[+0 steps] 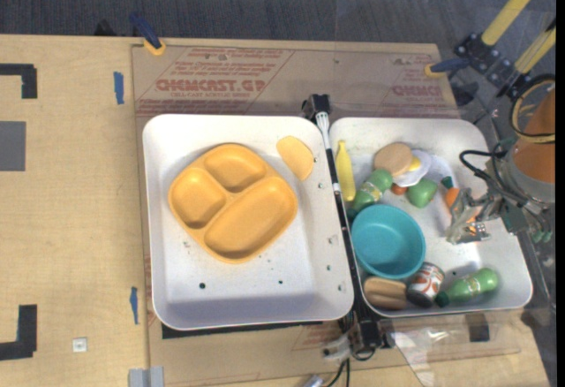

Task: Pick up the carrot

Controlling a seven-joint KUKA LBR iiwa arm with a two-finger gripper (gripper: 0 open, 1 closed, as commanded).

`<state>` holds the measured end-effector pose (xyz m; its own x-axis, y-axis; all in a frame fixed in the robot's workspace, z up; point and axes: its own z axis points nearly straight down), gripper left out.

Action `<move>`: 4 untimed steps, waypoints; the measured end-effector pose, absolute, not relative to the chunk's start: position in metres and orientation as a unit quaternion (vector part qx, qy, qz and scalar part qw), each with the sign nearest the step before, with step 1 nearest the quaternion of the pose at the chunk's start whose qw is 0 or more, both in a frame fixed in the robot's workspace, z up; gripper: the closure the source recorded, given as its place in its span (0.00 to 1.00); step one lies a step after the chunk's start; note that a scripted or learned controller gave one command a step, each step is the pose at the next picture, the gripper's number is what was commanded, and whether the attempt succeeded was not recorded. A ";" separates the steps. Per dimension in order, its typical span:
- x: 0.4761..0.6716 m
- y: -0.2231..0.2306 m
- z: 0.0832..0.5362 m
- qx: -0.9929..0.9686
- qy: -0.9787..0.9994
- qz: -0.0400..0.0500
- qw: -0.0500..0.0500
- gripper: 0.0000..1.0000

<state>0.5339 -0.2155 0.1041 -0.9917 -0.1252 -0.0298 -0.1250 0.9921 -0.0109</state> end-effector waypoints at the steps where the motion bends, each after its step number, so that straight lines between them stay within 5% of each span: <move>1: 0.567 -0.130 0.092 -0.097 0.995 -0.006 0.014 1.00; 2: 0.580 -0.220 0.090 -0.118 0.993 -0.004 0.008 1.00; 3: 0.584 -0.218 0.104 -0.120 0.993 -0.006 0.013 1.00; 4: 0.506 -0.223 0.091 -0.275 0.962 -0.003 0.006 1.00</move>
<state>0.5063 -0.2233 0.0907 -0.8491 -0.5281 -0.0109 -0.5280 0.8492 -0.0084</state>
